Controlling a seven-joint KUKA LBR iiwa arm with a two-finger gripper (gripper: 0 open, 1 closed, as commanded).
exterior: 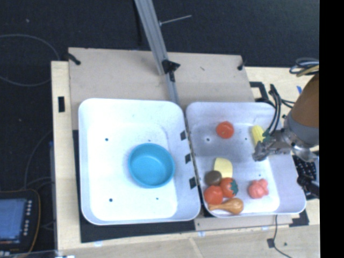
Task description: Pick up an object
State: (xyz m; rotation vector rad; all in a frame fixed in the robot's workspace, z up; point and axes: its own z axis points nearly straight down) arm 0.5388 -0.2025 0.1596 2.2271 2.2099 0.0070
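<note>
On the bench, from the left, we read the scene so:

Left bin (97, 117): we find one blue bowl (151, 165) in it, upright, right of the bin's middle.

Right bin (204, 117): we count several small toys.
- Upper middle: an orange-red round piece (224, 129), apart from the rest.
- Upper right: a yellow piece (257, 134), just beside the gripper.
- Lower half: a pale yellow block (223, 167), with a brown lump (213, 177) touching its lower left.
- Near front rim: a red tomato-like piece (227, 187) with a green cap, another red piece (213, 194) against it, and a tan gourd (228, 205) below them.
- Lower right: a pink lumpy piece (258, 188), on its own.

Gripper (262, 150): we see it low over the right bin's right side; whether its claw is released or clenched, we cannot tell. Nothing shows between its tips.

Writing: we can read none.
</note>
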